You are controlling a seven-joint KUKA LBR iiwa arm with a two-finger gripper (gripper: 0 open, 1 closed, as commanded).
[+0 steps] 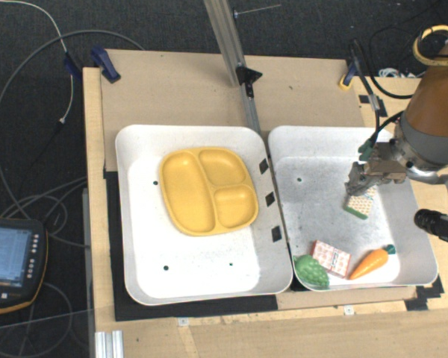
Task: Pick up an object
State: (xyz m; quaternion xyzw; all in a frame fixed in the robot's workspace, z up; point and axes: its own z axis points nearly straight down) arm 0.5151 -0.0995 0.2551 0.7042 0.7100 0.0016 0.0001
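Leftward, a yellow plate (207,189) sits in the left bin (134,222). Right bin (313,155): leaf (311,271), packet (331,259) and carrot (371,262) lie near its front; the gripper (364,186) hangs just above a patterned card (360,204). Grasp seems imminent; whether it grips anything, I cannot tell.

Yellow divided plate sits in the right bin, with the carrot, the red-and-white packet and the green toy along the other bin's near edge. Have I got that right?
Not quite. The yellow divided plate sits in the left bin, not the right one; the camera view shows it. The carrot, the red-and-white packet and the green toy do lie along the near edge of the other bin, the right bin.
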